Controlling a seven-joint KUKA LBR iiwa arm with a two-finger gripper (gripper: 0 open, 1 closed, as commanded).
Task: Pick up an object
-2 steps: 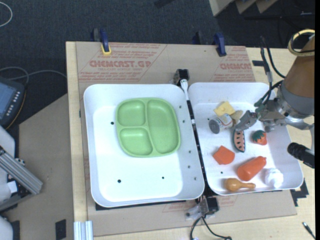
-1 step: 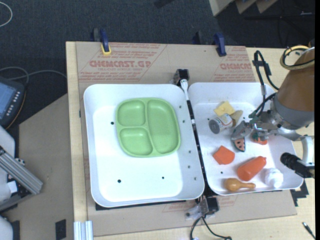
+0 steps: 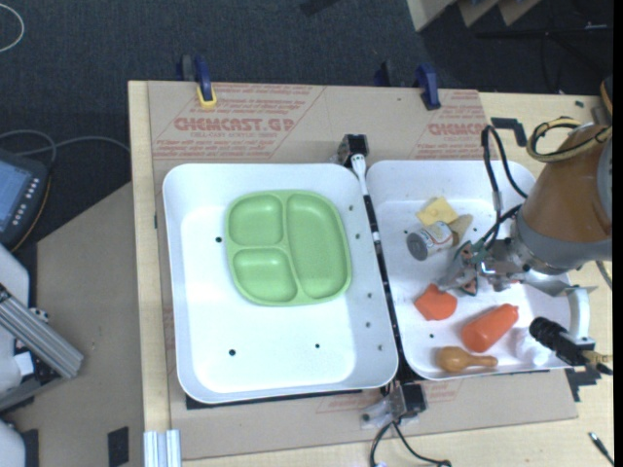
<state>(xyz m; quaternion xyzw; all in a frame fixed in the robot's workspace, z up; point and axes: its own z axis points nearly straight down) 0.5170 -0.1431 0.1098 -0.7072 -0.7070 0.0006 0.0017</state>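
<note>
Reaching in from the right, the grey arm with its orange band (image 3: 574, 188) bends down over the right-hand bin (image 3: 389, 261), and its gripper (image 3: 470, 269) hangs low just above the bin floor, tipped toward the divided green plate (image 3: 289, 247) that lies in the left-hand bin (image 3: 185, 290). Whether it is apart or together cannot be made out; the metal parts there blur into one another, and nothing can be seen clamped in it.

Both white bins sit side by side on a pale board printed with red lettering (image 3: 234, 123), held at its far edge by two clamps with blue handles (image 3: 201, 74). Dark carpet (image 3: 195, 17) lies beyond the board.

Right of the green plate, across the rim where the bins meet, the loose things are gathered. An orange-red lump (image 3: 436, 305) rests just beside the gripper, on the near side of it. A longer orange piece (image 3: 490, 327) lies farther from the plate, its long axis slanting, the far end pointing up and away from the plate. A tan pear-shaped piece (image 3: 465, 361) lies nearest the front wall, its long axis roughly along that wall, narrow end away from the plate. A small grey can (image 3: 428, 241) lies on its side beyond the gripper, round end toward the plate, touching a yellow piece (image 3: 438, 211).
</note>
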